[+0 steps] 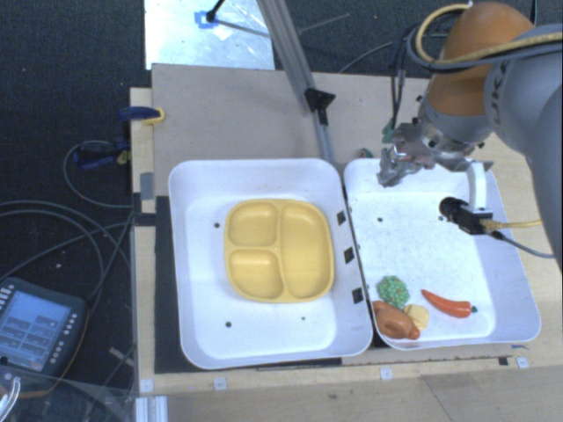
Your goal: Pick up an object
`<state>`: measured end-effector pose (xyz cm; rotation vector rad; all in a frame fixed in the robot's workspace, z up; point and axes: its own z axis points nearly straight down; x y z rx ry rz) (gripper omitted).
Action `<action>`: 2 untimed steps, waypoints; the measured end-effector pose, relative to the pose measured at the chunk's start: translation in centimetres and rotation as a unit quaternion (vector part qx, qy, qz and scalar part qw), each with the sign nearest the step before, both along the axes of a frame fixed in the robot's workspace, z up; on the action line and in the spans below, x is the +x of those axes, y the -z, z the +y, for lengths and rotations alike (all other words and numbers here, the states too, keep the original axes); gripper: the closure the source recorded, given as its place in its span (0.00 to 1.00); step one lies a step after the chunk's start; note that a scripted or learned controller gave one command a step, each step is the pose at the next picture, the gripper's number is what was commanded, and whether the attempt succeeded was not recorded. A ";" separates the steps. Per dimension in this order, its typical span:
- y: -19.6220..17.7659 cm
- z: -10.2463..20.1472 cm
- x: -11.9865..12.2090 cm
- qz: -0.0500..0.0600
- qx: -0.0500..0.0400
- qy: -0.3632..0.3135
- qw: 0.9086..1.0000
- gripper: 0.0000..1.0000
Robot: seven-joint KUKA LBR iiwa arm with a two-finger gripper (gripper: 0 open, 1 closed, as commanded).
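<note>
Hovering at the right bin's far edge, nothing picked yet.
The pincer [391,172] hangs over the right bin [519,310]; I cannot tell its state. The red pepper [447,303], green piece [392,289] and brown piece [395,320] lie untouched near the bin's near edge.

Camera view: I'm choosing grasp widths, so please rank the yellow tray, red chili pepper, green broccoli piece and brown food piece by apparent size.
1. yellow tray, by far the largest.
2. red chili pepper, the longest of the small items.
3. brown food piece and green broccoli piece look about alike; I would not rank them.
</note>
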<state>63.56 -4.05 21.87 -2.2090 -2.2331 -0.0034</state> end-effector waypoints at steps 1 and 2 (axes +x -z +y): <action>0.6 5.4 -0.2 0.000 0.000 0.000 1.000 1.00; 0.3 10.3 -1.3 0.001 0.000 0.000 1.000 1.00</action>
